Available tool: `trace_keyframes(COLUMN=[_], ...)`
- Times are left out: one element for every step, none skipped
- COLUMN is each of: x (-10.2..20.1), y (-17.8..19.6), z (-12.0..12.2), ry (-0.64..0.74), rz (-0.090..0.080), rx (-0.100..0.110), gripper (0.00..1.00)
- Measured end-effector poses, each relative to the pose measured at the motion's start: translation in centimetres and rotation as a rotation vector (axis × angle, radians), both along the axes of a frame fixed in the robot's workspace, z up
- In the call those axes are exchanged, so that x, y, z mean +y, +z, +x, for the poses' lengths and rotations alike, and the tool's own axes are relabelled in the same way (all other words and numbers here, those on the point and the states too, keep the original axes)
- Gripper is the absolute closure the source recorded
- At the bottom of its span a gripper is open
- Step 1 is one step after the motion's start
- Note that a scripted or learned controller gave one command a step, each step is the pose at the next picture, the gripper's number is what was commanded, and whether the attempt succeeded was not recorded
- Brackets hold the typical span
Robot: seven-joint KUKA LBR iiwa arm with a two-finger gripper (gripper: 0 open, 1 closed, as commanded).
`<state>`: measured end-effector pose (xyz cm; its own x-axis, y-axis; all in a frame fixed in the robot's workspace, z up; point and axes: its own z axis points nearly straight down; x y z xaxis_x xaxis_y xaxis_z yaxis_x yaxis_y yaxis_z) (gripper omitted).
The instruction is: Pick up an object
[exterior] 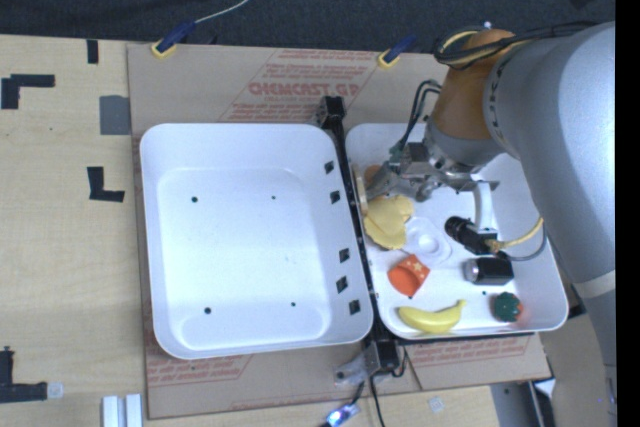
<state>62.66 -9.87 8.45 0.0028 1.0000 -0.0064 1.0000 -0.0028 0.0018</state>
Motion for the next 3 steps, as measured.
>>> trace_keyframes(x=[0.0,-0.1,-0.2], y=[0.0,0.8,29.2], z=[-3.2,-3.1,0.9], ry=[0.0,0.001,0.005], rz=[0.0,0.001,0.002], rx=[-0.002,0.003,-0.014], gripper=[0.0,1.0,1.0])
